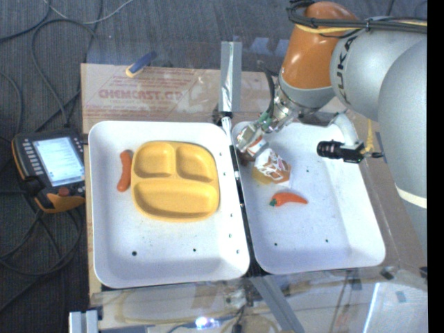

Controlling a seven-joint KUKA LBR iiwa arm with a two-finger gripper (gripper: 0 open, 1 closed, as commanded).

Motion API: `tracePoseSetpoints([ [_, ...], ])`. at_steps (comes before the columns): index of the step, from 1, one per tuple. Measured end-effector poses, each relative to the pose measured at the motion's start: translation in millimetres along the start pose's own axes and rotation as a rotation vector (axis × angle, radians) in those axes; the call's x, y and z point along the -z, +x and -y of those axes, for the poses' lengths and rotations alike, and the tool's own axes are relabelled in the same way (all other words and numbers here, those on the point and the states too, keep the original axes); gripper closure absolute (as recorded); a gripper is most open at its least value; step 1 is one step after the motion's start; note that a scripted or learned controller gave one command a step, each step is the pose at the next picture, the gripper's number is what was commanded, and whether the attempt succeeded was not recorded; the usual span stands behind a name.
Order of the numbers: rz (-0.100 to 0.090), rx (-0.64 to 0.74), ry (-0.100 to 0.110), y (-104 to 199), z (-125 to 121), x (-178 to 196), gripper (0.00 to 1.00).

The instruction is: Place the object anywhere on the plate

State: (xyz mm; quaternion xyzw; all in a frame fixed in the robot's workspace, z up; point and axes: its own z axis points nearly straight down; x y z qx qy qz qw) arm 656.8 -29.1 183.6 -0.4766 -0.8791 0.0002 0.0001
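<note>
A large grey robot arm [388, 82] reaches in from the right, an orange band [312, 54] ringing it above the wrist. The wrist slants down and to the left. Its gripper [250, 142] hangs low beside the upper left corner of the right bin [347, 234].

we see smooth white plastic bins [166, 262], a matt yellow plastic plate [175, 180], a glossy orange pepper [288, 199], the arm's [388, 68] satin grey shell and a shiny metal gripper [251, 141].
</note>
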Motion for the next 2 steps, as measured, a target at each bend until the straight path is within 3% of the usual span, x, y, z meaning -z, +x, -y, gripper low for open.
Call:
tracePoseSetpoints([
  [1,0.000,0.216,0.000,52.9,-17.7,0.1,1.00],
  [2,-0.001,0.216,-0.001,52.8,-17.7,0.1,0.00],
])
